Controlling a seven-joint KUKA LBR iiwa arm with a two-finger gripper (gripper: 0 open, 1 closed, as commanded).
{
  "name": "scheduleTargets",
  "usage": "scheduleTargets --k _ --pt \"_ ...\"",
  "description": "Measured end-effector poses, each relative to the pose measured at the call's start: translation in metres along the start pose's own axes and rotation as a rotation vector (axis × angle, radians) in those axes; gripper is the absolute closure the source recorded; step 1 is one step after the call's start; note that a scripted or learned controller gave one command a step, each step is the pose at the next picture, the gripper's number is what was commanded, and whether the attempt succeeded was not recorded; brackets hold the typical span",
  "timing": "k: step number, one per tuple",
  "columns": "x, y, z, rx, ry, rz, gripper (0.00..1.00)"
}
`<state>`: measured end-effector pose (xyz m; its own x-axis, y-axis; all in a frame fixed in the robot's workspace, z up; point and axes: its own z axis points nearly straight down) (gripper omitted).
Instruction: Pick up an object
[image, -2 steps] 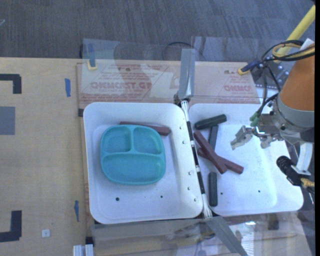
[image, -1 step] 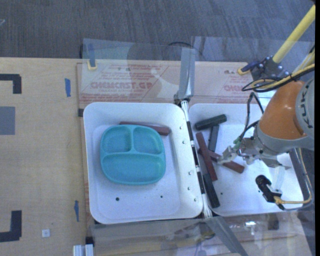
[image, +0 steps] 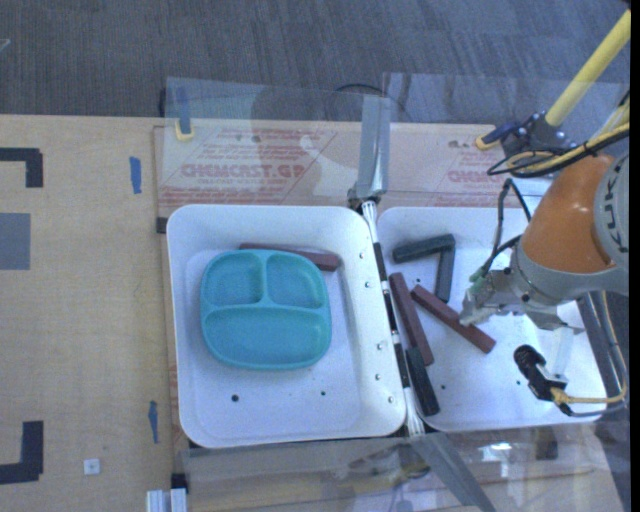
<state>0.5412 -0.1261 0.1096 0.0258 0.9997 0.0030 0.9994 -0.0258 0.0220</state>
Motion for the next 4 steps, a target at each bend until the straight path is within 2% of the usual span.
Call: scheduleTargets --k 1,2,3,4 --pt "0.0 0.0 0.0 0.0 0.0 0.0 0.0" --pt "-0.001 -0.006 0.022 0.017 -0.001 -0.049 0.0" --pt "-0.003 -0.004 0.011 0.012 -0.001 -0.044 1.0" --pt "0.057 0.037 -0.074 0.022 -0.003 -0.049 1.0"
